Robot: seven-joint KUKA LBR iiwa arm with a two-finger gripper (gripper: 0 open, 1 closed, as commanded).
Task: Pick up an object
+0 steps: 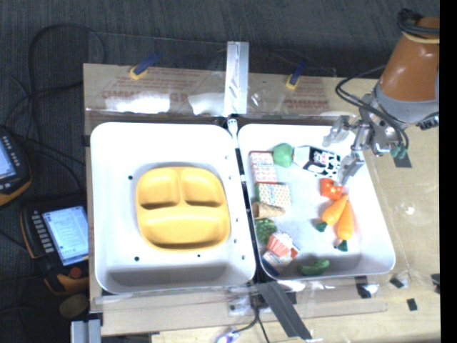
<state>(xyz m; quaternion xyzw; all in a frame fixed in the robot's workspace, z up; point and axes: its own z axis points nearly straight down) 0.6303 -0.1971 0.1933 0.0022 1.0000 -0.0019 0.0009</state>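
two shallow white plastic bins point(107, 191), smooth, semi-gloss. yellow divided plastic tray point(183, 207) in the left one, glossy with soft highlights. orange plastic toy carrots point(341, 216) lower right of the right bin, smooth and shiny. small dark green plastic vegetable point(314, 266) near bottom edge, glossy. light wooden bench board point(414, 184), matt. dark carpet floor point(214, 13) across top of frame, rough weave. bare metal two-finger gripper point(348, 152), dull sheen, below a smooth orange arm band point(410, 66).

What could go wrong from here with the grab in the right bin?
The gripper sits near the right bin's far corner, so a finger might clip the wall. The black-and-white toy, red piece and carrots crowd together below it; a descent may nudge neighbours or close on nothing.
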